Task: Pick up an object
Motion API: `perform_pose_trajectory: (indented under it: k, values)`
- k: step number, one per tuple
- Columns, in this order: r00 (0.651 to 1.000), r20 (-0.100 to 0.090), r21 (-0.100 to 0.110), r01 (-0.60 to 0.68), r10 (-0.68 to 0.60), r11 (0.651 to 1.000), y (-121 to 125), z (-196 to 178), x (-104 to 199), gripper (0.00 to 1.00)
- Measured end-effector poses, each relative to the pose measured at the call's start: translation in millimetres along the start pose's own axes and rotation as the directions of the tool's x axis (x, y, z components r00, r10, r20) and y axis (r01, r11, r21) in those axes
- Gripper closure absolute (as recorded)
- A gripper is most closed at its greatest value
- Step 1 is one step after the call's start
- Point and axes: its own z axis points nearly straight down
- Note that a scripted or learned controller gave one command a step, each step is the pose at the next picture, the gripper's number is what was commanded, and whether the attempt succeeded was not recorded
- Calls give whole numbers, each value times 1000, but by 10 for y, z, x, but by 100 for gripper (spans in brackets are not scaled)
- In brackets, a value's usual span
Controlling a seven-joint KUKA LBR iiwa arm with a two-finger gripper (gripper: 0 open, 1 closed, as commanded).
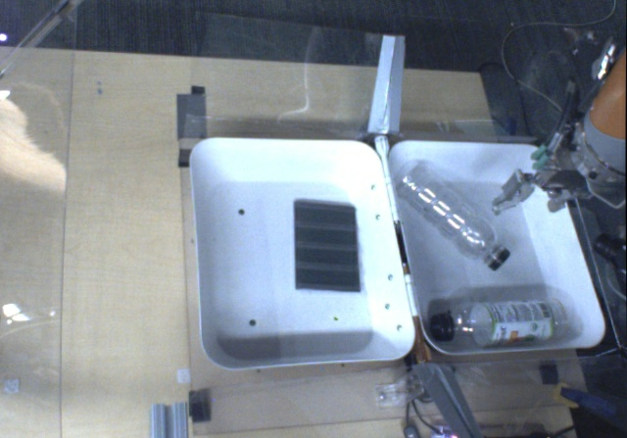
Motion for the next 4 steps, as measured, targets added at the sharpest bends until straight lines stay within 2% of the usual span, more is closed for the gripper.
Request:
perform_pose_trajectory:
  k: [1, 2, 3, 4]
  values:
    - [1000, 0, 0, 0, 0, 1000, 0, -1, 0, 0]
    - [1000, 1, -4, 13, -13, 1000, 140, 1091, -51, 0]
    - [996, 10, -4, 87, -87, 996, 564, 1333, 322, 0]
    - [967, 30, -13, 254, -254, 967, 814, 1312, 354, 0]
